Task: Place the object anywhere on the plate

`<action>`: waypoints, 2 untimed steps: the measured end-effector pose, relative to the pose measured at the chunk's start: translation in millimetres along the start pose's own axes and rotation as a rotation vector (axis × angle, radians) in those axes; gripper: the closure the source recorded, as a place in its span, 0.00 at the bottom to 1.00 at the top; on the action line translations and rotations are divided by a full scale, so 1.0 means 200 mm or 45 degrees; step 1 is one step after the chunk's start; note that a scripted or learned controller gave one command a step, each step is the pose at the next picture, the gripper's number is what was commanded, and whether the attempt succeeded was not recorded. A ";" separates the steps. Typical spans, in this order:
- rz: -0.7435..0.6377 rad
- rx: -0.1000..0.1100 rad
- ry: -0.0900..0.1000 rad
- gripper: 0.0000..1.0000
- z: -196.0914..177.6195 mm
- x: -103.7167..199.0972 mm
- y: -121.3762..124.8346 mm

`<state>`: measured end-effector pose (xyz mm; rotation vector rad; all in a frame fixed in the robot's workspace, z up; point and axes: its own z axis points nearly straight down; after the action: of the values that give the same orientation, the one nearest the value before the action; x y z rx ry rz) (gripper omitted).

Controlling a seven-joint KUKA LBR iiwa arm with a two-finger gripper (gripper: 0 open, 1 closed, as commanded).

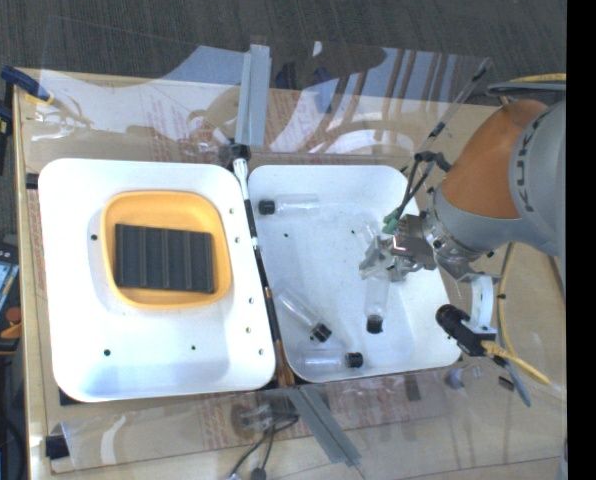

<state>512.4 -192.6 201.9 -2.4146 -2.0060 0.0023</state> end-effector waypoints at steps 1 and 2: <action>-0.275 -0.002 -0.001 1.00 -0.35 0.28 0.18; -0.417 -0.001 -0.001 1.00 -0.12 0.41 0.39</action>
<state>604.4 -126.3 225.8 -2.0557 -2.3735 0.0025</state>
